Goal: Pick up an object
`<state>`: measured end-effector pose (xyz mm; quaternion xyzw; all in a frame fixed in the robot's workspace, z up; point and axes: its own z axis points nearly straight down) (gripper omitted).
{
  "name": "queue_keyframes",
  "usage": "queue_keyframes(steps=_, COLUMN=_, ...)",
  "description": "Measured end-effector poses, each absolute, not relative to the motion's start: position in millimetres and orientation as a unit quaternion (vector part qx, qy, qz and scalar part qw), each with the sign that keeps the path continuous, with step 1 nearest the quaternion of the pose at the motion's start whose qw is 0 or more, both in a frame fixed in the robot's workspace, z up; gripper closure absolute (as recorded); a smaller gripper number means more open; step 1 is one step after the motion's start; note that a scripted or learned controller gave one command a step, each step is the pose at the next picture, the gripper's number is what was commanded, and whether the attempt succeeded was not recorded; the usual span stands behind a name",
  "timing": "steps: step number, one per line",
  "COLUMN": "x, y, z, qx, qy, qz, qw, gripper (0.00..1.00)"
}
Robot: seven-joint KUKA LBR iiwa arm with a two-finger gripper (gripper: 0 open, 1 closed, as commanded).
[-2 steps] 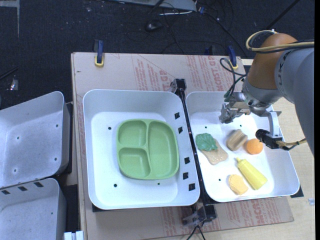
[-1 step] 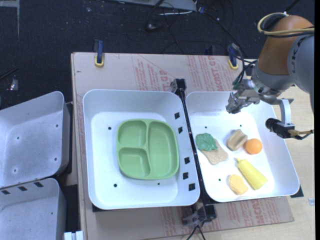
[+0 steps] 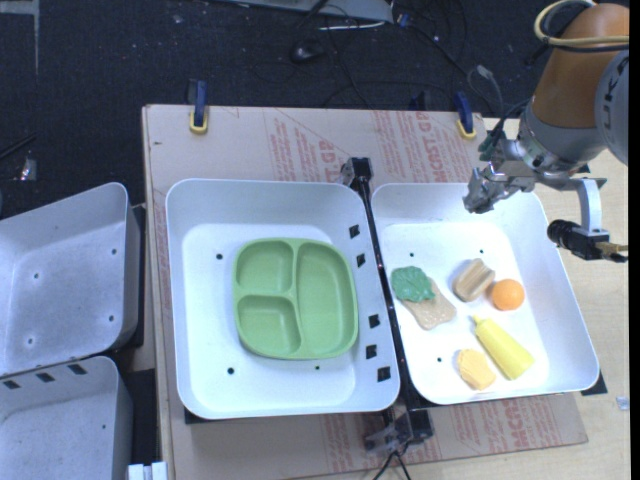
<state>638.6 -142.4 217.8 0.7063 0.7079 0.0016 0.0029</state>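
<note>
the gripper (image 3: pixel 480 200) hovers at the right bin's (image 3: pixel 560 268) twelve o'clock rim. whether its jaws are open, i cannot tell. an orange ball (image 3: pixel 508 295) lies toward four o'clock of it.

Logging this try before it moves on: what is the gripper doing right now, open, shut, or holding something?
Gripper: cannot be told from this view; it hangs above the far edge of the right bin, nothing seen in it.
</note>
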Motion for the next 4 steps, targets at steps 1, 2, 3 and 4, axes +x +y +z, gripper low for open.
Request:
queue_keyframes(steps=1, x=639.6, y=-142, z=239, qx=0.706, qy=0.708, qz=0.0011, qw=0.002, gripper=1.0)
queue_keyframes(steps=2, x=635.1, y=-84, z=244, qx=0.704, qy=0.71, qz=0.001, qw=0.0, gripper=1.0)
queue_keyframes(steps=3, x=617.4, y=-24, z=247, qx=0.704, qy=0.71, qz=0.0002, qw=-0.001, gripper=1.0)
queue_keyframes(steps=4, x=606.7, y=21, z=251, qx=0.705, qy=0.71, qz=0.0002, qw=-0.001, gripper=1.0)
